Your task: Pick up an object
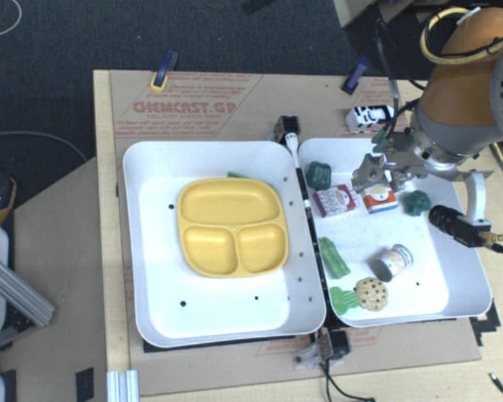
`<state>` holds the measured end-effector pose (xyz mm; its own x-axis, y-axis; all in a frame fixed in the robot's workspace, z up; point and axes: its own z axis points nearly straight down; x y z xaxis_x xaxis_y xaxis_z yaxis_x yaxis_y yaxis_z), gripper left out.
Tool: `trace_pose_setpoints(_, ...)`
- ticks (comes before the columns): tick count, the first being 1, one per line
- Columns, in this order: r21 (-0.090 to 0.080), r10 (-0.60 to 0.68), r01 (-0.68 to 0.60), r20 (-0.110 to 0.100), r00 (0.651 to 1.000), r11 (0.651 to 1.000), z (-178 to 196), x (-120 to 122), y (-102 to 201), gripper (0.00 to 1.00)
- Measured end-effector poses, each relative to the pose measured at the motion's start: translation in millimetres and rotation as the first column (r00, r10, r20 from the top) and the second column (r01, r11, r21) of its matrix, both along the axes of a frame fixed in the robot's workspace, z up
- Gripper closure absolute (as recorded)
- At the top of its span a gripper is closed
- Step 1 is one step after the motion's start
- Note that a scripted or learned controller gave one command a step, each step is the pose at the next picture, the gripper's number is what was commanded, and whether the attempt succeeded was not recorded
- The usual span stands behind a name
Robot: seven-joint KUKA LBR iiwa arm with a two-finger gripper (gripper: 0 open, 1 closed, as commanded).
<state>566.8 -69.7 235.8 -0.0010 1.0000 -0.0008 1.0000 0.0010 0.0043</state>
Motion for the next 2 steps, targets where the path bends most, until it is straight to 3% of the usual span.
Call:
trace_pose_setpoints(1,0.001,-0.002,0.002,-0.009,1.000,1.000,-22.0,-3.2,-2.0,1.00)
trace_pose_setpoints(2,0.002,0.000,0.000,-0.007,1.000,1.000,-14.2,-10.9,3.3,1.00)
